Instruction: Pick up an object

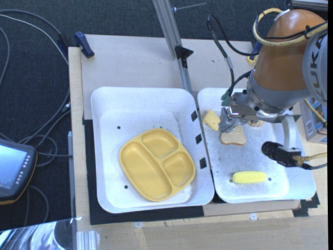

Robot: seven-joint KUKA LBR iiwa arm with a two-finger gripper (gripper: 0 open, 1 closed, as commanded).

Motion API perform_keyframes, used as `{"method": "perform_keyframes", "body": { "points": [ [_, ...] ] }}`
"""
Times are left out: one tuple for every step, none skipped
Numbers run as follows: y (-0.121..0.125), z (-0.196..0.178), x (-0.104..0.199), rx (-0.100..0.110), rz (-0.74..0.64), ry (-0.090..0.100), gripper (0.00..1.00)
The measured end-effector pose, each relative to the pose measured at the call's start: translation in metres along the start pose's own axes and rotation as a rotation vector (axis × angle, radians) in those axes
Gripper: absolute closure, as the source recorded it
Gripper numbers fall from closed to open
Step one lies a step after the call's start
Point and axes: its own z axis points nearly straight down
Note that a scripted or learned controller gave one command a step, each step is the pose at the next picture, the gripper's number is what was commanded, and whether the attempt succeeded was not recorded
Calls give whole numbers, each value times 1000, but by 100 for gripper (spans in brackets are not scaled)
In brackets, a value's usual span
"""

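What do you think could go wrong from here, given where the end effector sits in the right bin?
1. The end effector sits low between the yellow cheese wedge and the toast slice, which lie close together; it may nudge one while going for the other.
2. The cheese wedge rests near the right bin's left wall, so it could be pushed against the wall rather than gripped.
3. The corn cob is rounded and may roll if bumped.

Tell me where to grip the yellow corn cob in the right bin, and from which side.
Grip the yellow corn cob at its middle, coming straight down from above, probably with the fingers across its short width. It lies flat and lengthwise left to right on the white right bin, apart from the other items, with bare floor around it.
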Motion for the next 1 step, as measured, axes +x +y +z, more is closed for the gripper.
{"method": "perform_keyframes", "body": {
  "points": [
    [16, 6, 52, 1, -1, 0, 100]
  ]
}}
